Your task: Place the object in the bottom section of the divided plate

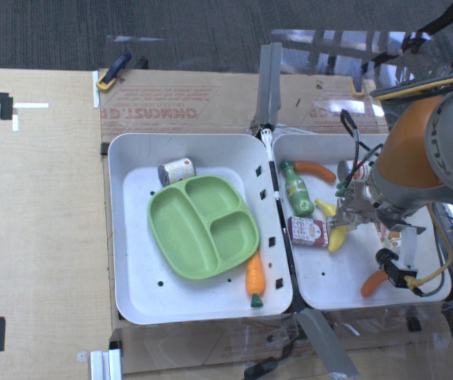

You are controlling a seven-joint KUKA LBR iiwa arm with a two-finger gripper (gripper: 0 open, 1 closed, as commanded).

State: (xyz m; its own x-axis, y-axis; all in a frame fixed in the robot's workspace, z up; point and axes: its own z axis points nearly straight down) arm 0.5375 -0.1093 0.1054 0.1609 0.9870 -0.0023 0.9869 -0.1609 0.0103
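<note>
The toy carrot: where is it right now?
The toy carrot lies in the left bin, near its lower right corner, just below-right of the green divided plate.

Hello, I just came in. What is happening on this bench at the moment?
A grey robot arm with an orange band reaches from the right into the right white bin. Its gripper is low among toy foods: a green bottle, a yellow banana, a red packet and an orange-red sausage. The green divided plate lies in the left white bin, with nothing in its sections; a toy carrot and a small can lie beside it.
</note>
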